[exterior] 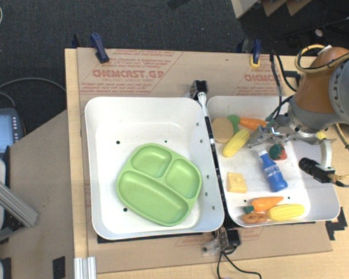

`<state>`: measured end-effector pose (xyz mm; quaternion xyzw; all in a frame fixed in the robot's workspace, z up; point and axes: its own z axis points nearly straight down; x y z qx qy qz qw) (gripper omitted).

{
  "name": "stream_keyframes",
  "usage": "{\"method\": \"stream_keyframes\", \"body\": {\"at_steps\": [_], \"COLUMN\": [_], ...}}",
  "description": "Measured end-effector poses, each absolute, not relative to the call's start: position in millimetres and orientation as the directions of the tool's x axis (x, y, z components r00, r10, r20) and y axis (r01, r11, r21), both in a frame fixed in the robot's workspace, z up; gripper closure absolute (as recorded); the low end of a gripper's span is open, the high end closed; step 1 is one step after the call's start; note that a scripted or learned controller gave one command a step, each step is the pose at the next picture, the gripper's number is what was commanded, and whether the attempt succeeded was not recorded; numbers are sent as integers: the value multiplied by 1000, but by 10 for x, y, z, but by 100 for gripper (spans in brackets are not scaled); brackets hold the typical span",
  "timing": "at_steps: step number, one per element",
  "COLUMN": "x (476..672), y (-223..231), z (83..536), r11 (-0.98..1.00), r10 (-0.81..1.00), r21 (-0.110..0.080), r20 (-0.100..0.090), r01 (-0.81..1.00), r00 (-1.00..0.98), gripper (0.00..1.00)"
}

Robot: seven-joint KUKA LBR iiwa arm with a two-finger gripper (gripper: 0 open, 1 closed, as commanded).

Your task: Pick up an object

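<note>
One end effector [266, 133] hangs low among right-bin [323, 199] toys.

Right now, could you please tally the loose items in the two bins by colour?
Green: 1, the divided plate, in the left bin
Yellow: 3, two corn cobs and a cheese wedge
Orange: 2, carrots
Blue: 1, bottle
Tan: 1, round piece
Total: 8; small pieces near the gripper are unclear.

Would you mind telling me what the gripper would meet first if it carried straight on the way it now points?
The gripper points toward the view's left, low over the right bin. Going straight on, it would probably meet the corn cob first, though depth is hard to judge from this slant.
</note>
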<state>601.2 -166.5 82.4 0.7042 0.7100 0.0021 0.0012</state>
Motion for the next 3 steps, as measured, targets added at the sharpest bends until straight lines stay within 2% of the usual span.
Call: {"method": "stream_keyframes", "body": {"at_steps": [1,2,3], "x": [6533,6638,6685], "y": [-1414,-946,-1596], "z": [853,828,2988], "r11": [6,5,-4], "r10": [1000,1000,1000], "r21": [5,-14,20], "r20": [-1,-4,-8], "r01": [1000,1000,1000], "r00": [-6,-5,4], "gripper": [0,0,0]}}
